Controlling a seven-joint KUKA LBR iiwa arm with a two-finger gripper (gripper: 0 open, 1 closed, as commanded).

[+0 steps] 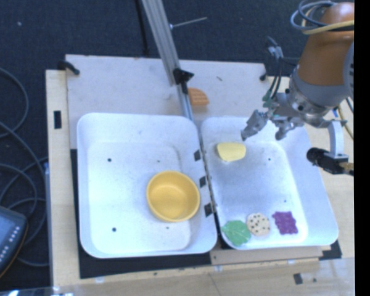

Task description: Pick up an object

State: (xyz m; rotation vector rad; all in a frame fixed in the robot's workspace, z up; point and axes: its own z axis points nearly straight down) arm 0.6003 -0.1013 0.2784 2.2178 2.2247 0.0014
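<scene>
While the gripper (268,128) hangs over the far end of the right bin (308,165), I read its two fingers as spread apart with nothing between them. I judge the step in hand to be the approach, with no grasp made. Nearest target is the pale yellow piece (231,151), lying on the bin floor just beside and left of the fingertips. Next move, in my judgement: shift left over that piece, descend, close. Along the near wall lie a green piece (236,231), a speckled cookie (258,224) and a purple piece (285,222). A yellow bowl (172,195) sits in the left bin (105,165)
</scene>
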